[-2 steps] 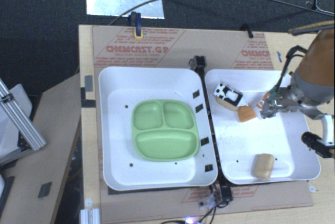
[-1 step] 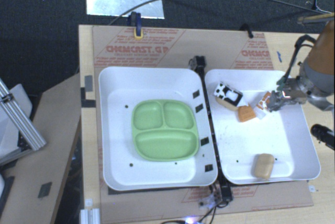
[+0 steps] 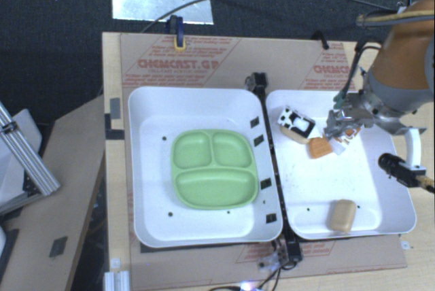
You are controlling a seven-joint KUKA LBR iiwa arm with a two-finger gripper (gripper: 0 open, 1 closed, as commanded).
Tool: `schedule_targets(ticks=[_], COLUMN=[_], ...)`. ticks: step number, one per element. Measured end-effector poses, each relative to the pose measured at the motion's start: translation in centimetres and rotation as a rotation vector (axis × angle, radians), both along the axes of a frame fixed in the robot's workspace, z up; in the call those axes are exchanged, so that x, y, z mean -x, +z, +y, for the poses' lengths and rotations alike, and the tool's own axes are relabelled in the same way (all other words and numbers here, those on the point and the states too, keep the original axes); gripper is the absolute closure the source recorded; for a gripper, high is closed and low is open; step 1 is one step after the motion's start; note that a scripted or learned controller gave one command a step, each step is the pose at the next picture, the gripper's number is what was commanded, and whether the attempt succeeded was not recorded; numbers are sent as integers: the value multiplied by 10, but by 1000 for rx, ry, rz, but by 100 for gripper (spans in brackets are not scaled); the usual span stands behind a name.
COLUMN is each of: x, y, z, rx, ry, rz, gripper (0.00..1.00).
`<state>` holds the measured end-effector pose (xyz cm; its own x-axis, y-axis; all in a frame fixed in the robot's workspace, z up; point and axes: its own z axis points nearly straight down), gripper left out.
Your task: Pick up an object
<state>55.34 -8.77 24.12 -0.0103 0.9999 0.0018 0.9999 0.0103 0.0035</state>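
In the right bin (image 3: 380,228), a small orange piece (image 3: 319,147) lies near the middle. My gripper (image 3: 338,133) hangs just to its right and slightly above it, its tip touching or almost touching the piece. A black-and-white block on a tan base (image 3: 296,125) rests to the gripper's left, near the bin's back left corner. A tan, rounded lump (image 3: 342,215) sits by the front wall of the same bin.
The left bin (image 3: 146,215) holds a green divided plate (image 3: 215,168) at its centre. A black divider with clips (image 3: 266,147) runs between the two bins. The arm (image 3: 404,65) covers the right bin's back right corner.
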Motion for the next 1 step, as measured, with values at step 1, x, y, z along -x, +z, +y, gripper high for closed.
schedule_targets(ticks=[1], x=[-11], y=[7], z=[52], rx=[0], ry=[0], rz=[1], gripper=[100])
